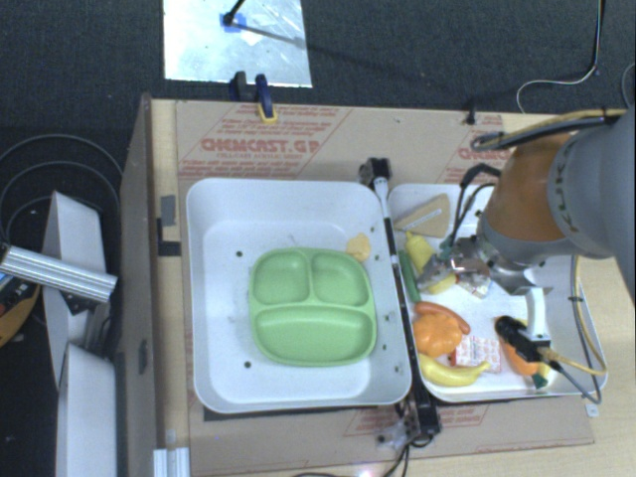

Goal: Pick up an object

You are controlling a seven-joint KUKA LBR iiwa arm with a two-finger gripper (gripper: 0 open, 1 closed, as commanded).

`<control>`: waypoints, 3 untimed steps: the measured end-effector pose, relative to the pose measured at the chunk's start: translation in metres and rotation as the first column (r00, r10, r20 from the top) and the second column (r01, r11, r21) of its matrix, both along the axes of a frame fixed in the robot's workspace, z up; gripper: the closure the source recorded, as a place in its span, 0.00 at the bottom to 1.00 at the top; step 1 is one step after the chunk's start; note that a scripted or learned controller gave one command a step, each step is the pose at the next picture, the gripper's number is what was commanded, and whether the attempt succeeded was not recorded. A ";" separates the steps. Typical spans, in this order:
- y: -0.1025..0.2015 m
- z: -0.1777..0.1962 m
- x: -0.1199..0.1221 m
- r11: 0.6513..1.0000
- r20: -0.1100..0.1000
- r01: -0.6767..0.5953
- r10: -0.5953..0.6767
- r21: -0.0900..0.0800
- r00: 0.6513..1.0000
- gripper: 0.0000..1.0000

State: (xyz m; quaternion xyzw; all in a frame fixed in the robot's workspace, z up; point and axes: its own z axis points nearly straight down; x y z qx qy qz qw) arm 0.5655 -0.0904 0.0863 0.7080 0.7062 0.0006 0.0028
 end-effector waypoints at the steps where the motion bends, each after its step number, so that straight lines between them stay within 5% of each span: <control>1: -0.003 0.003 0.107 1.000 -0.005 -0.012 0.012 0.000 1.000 0.00; 3: 0.002 0.004 0.031 1.000 0.016 -0.005 0.005 -0.002 1.000 0.00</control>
